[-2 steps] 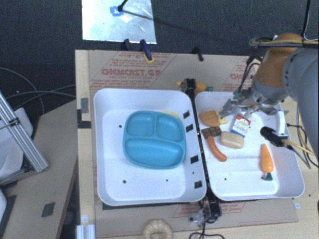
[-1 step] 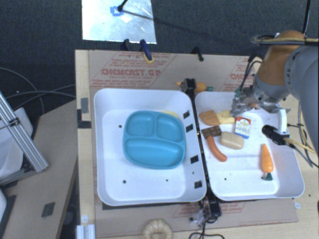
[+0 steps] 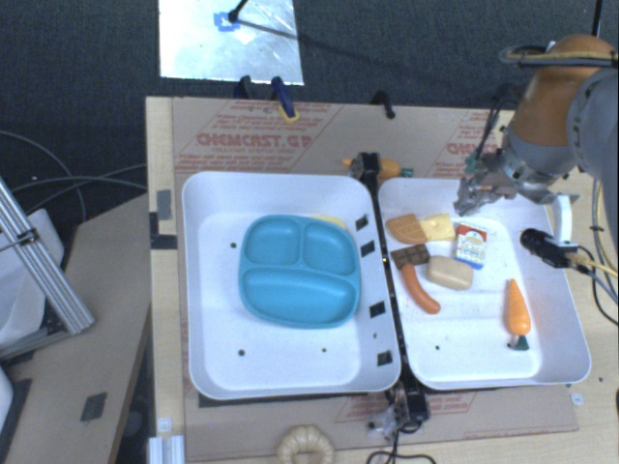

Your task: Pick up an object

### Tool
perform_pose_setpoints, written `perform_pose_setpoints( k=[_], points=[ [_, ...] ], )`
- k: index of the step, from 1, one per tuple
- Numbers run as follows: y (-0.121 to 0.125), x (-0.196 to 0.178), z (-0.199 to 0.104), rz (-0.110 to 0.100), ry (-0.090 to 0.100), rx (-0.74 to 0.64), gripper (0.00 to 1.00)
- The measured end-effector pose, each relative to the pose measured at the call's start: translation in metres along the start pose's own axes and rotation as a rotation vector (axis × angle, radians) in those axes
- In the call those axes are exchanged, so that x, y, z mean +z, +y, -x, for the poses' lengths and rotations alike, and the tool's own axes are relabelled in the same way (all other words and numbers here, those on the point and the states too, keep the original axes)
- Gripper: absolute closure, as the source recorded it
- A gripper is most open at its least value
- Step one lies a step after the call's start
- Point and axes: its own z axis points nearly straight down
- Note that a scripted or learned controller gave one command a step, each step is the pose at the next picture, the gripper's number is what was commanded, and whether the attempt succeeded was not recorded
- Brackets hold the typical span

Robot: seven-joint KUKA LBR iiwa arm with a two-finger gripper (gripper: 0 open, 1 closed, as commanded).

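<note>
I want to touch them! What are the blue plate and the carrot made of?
The blue plate looks like smooth moulded plastic: even colour, soft sheen, rounded sections. The carrot seems a plastic toy too, glossy orange with a green tip, though rubber is possible.

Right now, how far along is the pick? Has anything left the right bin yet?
Nothing looks picked so far. The gripper hangs over the back of the right bin, nothing visible between its fingers. The carrot, sausage, small carton and other toy foods lie on the bin floor. The blue divided plate sits in the left bin. Descent, grasp and lift are all left.
</note>
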Motion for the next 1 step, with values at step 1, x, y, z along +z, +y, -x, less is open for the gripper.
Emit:
perform_pose_setpoints(
  k=[1],
  points=[
    [0.0101,-0.051,-0.0059,0.002,-0.001,-0.002,1.0]
  ],
)
